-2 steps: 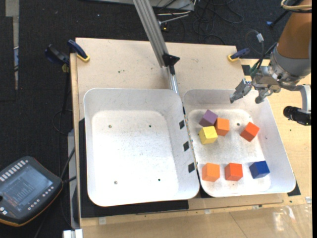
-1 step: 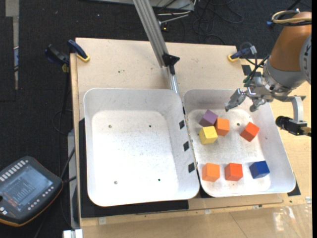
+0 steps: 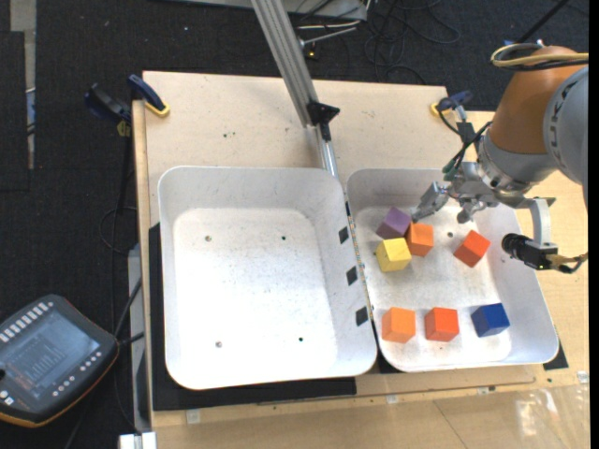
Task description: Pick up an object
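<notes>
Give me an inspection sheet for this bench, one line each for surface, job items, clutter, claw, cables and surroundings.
Surface: pale wooden bench bearing a left white bin and a right white bin side by side.
Job items: all in the right bin: purple cube, yellow cube, four orange cubes, blue cube.
Clutter: blue and yellow clamps at the bench's far corners.
Claw: claw over the right bin's far part, beside the purple cube; nothing seen between its fingers.
Cables: black cables on the floor beyond the bench.
Surroundings: aluminium pole, grey handheld pendant, dark floor.
</notes>
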You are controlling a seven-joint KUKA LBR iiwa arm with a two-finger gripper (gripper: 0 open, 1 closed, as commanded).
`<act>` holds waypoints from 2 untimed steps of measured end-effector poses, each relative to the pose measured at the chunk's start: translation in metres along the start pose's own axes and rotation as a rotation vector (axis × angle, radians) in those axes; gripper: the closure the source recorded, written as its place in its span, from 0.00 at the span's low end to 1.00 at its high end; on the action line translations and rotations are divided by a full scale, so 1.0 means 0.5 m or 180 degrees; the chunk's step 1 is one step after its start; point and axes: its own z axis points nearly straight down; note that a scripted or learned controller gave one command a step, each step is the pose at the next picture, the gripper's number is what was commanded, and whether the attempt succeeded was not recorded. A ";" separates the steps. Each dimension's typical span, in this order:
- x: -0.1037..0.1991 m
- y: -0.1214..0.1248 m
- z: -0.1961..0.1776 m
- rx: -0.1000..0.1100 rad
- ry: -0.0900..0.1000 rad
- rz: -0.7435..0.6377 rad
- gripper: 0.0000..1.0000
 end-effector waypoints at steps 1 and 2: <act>-0.001 0.003 -0.027 -0.0023 -0.0006 0.0004 1.00; -0.001 0.027 -0.134 -0.0041 -0.0009 -0.0004 1.00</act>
